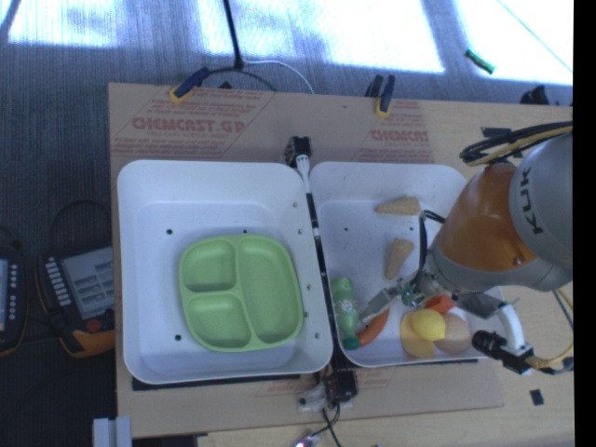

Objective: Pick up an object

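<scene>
My gripper point(384, 302) reaches down into the right bin point(354, 189) from the grey and orange arm on the right. Its tip hangs just above an orange carrot-like piece point(373, 328) and right of a green bottle point(344, 308) lying along the bin's left wall. A yellow lemon point(424, 328) and a beige round object point(454, 334) sit just right of the tip, near the front wall. Two tan bread-like wedges lie further back, one point(399, 254) mid-bin and one point(398, 207) near the back. I see nothing held.
The left bin point(149, 194) holds a green divided plate point(242, 291). The arm's bulk covers the right bin's right side. Cables and clamps lie along the bench's back edge, and a small fixture point(298, 149) sits between the bins.
</scene>
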### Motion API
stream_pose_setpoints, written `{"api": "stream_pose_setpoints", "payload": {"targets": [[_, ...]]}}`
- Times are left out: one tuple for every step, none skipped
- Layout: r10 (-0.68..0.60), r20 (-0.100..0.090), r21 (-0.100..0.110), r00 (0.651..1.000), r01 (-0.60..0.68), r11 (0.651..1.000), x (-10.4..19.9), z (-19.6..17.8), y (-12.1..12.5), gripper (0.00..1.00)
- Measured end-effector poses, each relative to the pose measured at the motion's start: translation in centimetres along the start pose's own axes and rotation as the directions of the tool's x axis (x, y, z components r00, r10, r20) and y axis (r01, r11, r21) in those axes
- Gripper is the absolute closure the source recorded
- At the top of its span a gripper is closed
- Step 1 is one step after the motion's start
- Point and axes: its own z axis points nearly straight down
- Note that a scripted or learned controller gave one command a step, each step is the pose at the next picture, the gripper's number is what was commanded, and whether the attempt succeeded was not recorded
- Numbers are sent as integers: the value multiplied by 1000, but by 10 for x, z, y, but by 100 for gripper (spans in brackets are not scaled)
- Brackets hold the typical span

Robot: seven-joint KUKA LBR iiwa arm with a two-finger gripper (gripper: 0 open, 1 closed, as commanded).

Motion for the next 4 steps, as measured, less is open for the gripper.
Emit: {"api": "stream_pose_setpoints", "payload": {"targets": [[-562,5,-4,827,563,827,5,0,4,0],[-479,2,1,878,479,878,16,0,12,0],[-599,7,-5,801,599,801,18,0,10,0],[-740,7,-4,672,740,672,21,0,11,0]]}}
